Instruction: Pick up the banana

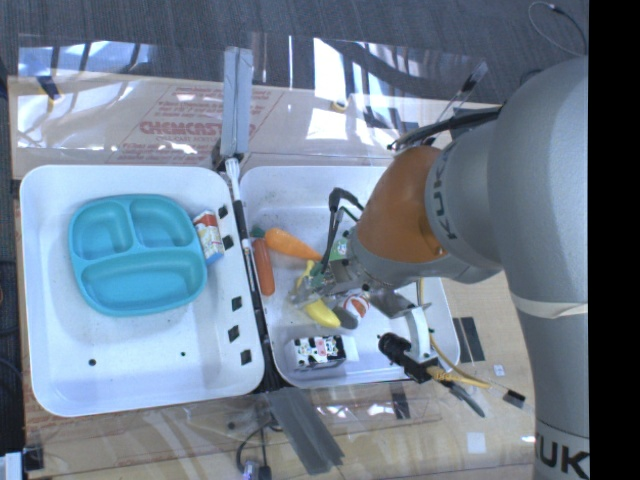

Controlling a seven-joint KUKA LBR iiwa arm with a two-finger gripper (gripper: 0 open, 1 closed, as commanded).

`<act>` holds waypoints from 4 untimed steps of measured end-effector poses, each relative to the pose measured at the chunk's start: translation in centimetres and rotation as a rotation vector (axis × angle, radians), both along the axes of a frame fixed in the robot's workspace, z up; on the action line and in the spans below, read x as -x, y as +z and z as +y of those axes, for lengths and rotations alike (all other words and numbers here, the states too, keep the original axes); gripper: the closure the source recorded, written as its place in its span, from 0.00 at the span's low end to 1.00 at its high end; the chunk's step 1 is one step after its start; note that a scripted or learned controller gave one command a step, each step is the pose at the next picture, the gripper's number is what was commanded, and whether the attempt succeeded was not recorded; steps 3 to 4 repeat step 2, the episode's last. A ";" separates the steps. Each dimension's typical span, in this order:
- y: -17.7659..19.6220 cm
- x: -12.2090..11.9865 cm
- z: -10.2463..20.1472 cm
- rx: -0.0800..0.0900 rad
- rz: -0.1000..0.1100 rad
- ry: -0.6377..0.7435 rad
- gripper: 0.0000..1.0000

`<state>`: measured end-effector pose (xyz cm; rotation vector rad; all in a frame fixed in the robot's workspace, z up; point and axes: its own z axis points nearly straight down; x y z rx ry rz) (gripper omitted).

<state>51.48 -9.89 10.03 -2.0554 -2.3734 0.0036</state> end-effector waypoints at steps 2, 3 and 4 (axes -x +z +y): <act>9.0 -2.2 11.8 -0.001 0.003 0.050 1.00; 9.0 -2.2 11.8 -0.001 0.003 0.050 1.00; 9.0 -2.2 11.8 -0.001 0.003 0.050 1.00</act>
